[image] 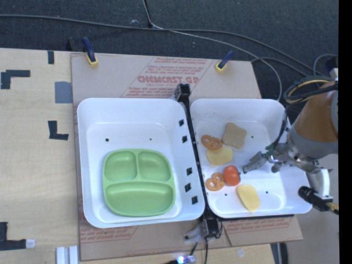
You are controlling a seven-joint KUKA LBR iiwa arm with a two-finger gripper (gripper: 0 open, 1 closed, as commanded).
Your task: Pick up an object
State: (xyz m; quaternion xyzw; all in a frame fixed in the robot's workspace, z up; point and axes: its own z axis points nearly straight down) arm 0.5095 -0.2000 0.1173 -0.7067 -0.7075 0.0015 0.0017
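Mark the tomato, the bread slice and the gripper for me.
tomato [231, 175]: camera view, on its red top.
bread slice [235, 135]: camera view, middle of its tan face.
gripper [246, 168]: camera view, at its fingertip end, right of the tomato.

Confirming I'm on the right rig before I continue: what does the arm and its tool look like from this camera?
The arm is grey with a broad orange band above the wrist. Yellow and black cables loop near its upper side. The tool is dark grey metal, slim and pointed, on a silver-grey wrist block.
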